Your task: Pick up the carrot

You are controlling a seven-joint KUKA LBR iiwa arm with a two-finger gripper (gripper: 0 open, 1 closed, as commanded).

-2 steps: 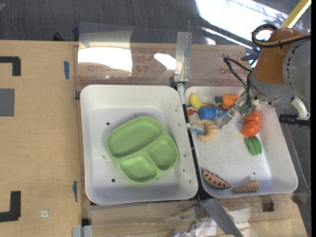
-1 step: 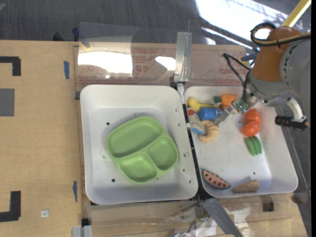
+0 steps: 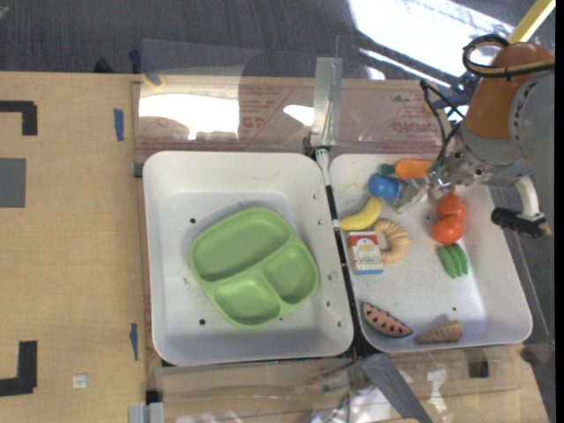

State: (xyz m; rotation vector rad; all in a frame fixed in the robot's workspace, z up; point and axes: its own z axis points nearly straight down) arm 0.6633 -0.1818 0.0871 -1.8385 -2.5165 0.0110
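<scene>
Gripper (image 3: 434, 181), aperture indeterminable, sits at the right end of the small orange plastic carrot (image 3: 411, 168) at the right bin's 12 o'clock; neighbouring blue toy (image 3: 382, 186) risks mis-grasp.

The clear panel (image 3: 264, 117) standing behind the two white bins carries faint reddish printed lines, running along its lower part left of the metal post (image 3: 326, 100) and again right of it, but the letters are too small and washed out to read. The small box (image 3: 366, 254) lying in the right bin (image 3: 502, 315), just beside the yellow banana (image 3: 361, 215), has a red and white printed face with a picture-like patch in the middle; no word or number on it can be made out. Nothing else shows any writing that can be read.
</scene>
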